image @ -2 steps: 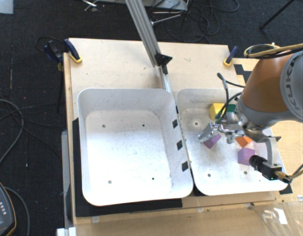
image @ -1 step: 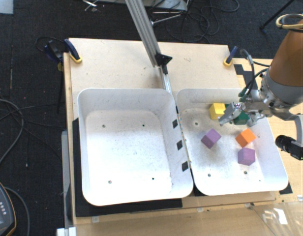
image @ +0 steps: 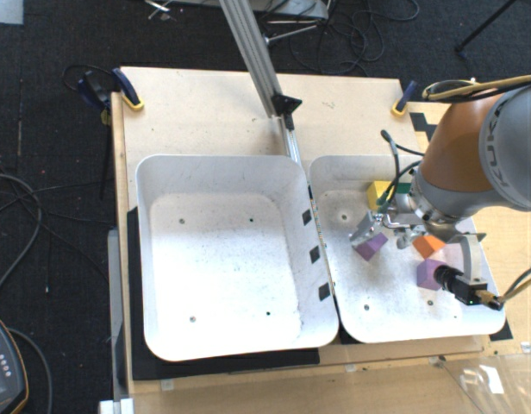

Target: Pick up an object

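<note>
Gripper (image: pixel 369 229) over the right bin (image: pixel 352 322), closure unclear; two purple blocks (image: pixel 370 247), one orange (image: pixel 428 245), one yellow (image: pixel 377 194).

Arm (image: pixel 477 149) bent low, end effector (image: pixel 369 229) down

the pale wooden bench top (image: pixel 205 115) sits on dark carpeted floor (image: pixel 50 231) strewn with black cables (image: pixel 15 197). two shallow white plastic bins lie directly on it, side by side, with their inner rims touching along a line that bears black clips. the left white bin (image: pixel 153 179) is the larger and its floor is speckled with dark marks. the right white bin (image: pixel 334 166) extends to the bench's right and near edges. a yellow-tipped clamp (image: pixel 128 93) grips the far left corner of the bench, and another yellow-tipped clamp (image: pixel 403 100) grips the far right corner. a grey aluminium strut (image: pixel 253 46) slants from the far side down to the bench, between the two bins' far rims.
</note>
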